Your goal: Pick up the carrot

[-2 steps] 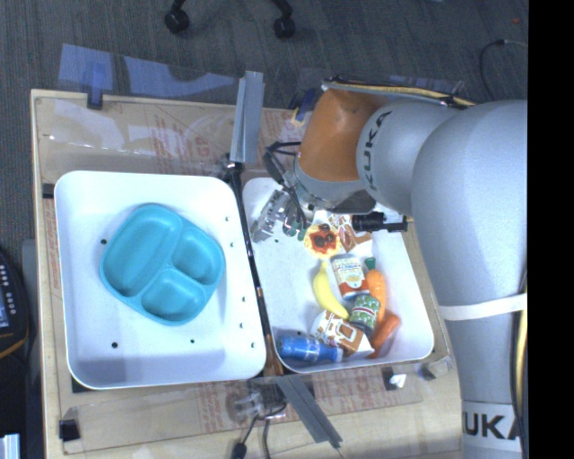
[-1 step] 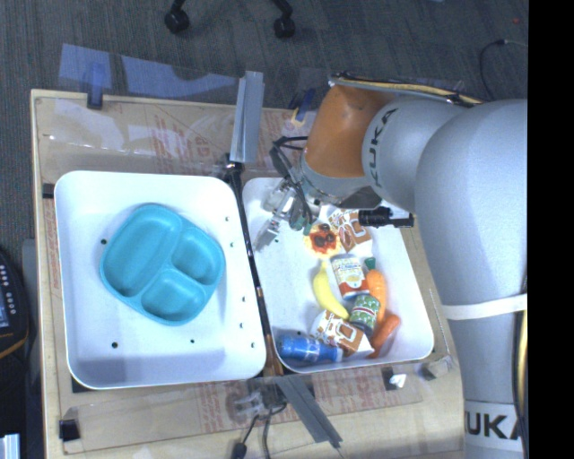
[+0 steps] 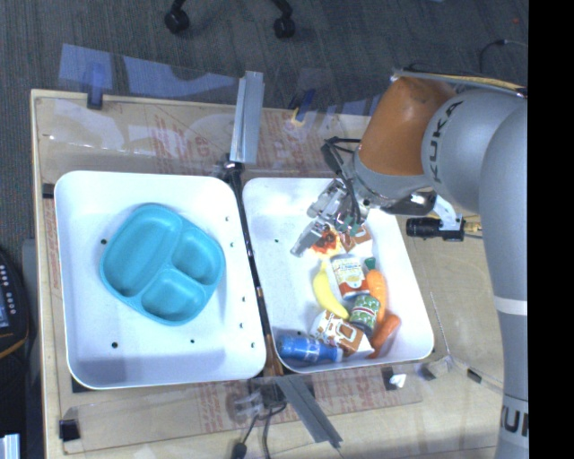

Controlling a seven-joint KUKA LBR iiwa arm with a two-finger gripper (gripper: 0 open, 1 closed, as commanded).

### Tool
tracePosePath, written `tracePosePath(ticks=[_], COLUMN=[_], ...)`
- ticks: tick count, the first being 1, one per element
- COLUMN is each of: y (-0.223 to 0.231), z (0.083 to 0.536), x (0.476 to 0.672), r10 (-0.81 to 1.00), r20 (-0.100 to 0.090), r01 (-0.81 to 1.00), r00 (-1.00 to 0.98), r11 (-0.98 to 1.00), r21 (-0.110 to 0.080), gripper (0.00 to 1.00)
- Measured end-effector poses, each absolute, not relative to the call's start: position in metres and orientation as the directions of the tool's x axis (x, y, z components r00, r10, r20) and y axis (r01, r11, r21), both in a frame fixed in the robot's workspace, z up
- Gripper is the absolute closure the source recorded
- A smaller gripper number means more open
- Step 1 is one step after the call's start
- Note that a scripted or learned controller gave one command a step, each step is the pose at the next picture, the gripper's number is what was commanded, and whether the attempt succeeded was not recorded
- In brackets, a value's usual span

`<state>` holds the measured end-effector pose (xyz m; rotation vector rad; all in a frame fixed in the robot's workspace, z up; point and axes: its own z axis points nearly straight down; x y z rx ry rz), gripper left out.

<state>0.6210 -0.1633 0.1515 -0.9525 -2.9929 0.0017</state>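
Gripper fingers: cannot tell. Carrot lies at its 4 o'clock; you'd descend between neighbours.

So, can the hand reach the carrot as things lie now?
Probably yes: the carrot lies on top of the pile in the right bin, uncovered, and the hand hovers above that bin, close by.

Dark grey carpet floor up top, with office chair casters poking in. The wooden bench looks pale and scuffed.
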Motion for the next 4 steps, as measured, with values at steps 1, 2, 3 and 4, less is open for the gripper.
tracePosePath(ticks=[1,2,3,4], y=[-0.206,-0.209,-0.210,-0.210], z=[0.129,0.095,0.102,0.089], x=[0.580,0.603,0.628,0.579], r10=[0.714,0.625,0.669,0.797], r20=[0.004,-0.008,0.002,0.005], r01=[0.714,0.625,0.669,0.797], r00=[-0.700,-0.781,-0.743,-0.604], r11=[0.700,0.781,0.743,0.604], r21=[-0.003,0.002,-0.001,-0.004], gripper=[0.00,0.00,0.00,0.00])
